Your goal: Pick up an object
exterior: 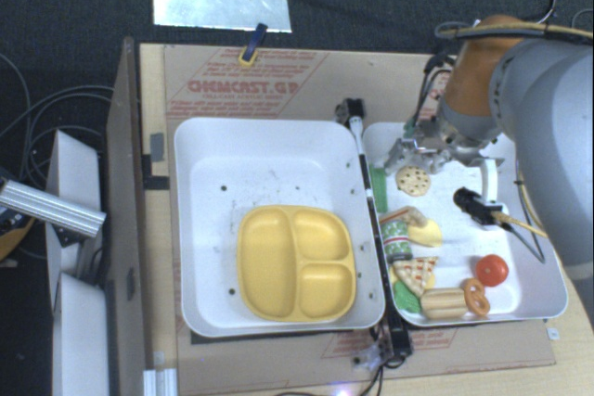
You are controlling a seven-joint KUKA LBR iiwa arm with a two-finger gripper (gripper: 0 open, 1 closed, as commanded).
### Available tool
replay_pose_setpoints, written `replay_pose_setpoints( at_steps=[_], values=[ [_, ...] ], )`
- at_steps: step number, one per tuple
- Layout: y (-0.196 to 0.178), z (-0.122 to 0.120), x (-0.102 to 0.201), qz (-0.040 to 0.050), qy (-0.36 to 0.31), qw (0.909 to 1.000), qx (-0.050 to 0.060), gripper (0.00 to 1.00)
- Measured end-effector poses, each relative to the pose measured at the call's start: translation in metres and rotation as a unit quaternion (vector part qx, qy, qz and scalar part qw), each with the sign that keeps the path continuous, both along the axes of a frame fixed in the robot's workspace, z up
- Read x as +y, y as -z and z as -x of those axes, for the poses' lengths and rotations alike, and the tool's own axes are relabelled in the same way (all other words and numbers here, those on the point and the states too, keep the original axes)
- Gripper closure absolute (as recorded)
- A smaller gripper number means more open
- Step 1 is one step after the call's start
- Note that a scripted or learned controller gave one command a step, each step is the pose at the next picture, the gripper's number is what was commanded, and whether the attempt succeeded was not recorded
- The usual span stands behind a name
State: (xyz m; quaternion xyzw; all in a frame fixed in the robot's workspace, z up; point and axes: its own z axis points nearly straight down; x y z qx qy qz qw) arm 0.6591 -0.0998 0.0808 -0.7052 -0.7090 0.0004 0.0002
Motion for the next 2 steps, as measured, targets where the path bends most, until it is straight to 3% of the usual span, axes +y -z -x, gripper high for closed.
replay_pose_setpoints(
  at_steps=[1, 2],
  values=[
    [-0.004, 0.009, 0.001, 0.0004, 0.002, 1.0, -0.001, 0.0],
    [-0.005, -0.003, 0.008, -0.0003, 0.0, 1.0, -0.002, 0.0]
  ],
)
